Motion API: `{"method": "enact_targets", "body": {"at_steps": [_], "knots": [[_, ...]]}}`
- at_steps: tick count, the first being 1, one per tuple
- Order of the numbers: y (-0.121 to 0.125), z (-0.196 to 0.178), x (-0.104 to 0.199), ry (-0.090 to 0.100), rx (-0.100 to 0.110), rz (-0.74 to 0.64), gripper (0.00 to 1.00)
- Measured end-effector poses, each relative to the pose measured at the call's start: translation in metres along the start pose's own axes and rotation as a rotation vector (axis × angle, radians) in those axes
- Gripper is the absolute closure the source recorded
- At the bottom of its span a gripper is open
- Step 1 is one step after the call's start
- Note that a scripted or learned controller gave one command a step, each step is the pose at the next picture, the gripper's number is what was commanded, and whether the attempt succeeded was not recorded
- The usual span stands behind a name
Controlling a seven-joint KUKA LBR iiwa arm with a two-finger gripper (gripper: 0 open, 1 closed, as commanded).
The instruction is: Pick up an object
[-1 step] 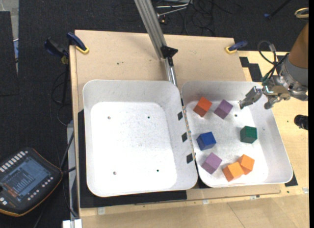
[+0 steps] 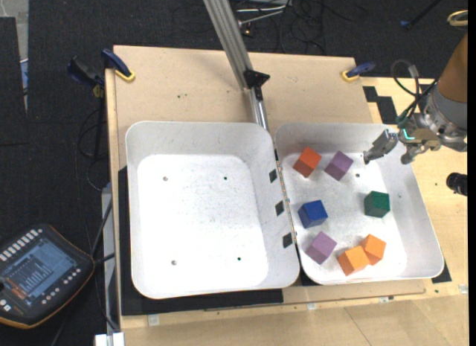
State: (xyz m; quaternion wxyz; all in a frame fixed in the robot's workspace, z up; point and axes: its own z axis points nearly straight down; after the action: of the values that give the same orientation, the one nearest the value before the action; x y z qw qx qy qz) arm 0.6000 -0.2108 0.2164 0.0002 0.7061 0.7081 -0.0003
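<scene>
The right bin [image 2: 416, 210] holds several small blocks: an orange cube [image 2: 306, 162], a purple cube [image 2: 338, 165], a green cube [image 2: 377, 204], a blue cube [image 2: 313, 213], a second purple cube [image 2: 322, 247] and two orange blocks [image 2: 362, 254] touching each other near the front. My gripper [image 2: 395, 150] hangs over the bin's far right edge, above and right of the purple cube. Its two fingers are spread apart with nothing between them.
The left bin [image 2: 149, 151] lies beside the right one on the wooden bench. A slanted metal pole [image 2: 227, 24] rises behind the bins. Clamps [image 2: 115, 63] sit at the bench's back corners. A teach pendant [image 2: 37, 270] lies at the lower left.
</scene>
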Motion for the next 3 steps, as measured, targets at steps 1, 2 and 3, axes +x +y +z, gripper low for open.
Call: {"method": "enact_targets", "body": {"at_steps": [1, 2, 3], "knots": [[-0.009, 0.055, 0.007, 0.002, 0.005, 0.003, 0.0], [-0.004, 0.118, 0.01, 0.002, 0.005, 0.001, 0.0], [-0.004, 0.121, 0.01, 0.001, 0.001, 0.003, 0.0]]}}
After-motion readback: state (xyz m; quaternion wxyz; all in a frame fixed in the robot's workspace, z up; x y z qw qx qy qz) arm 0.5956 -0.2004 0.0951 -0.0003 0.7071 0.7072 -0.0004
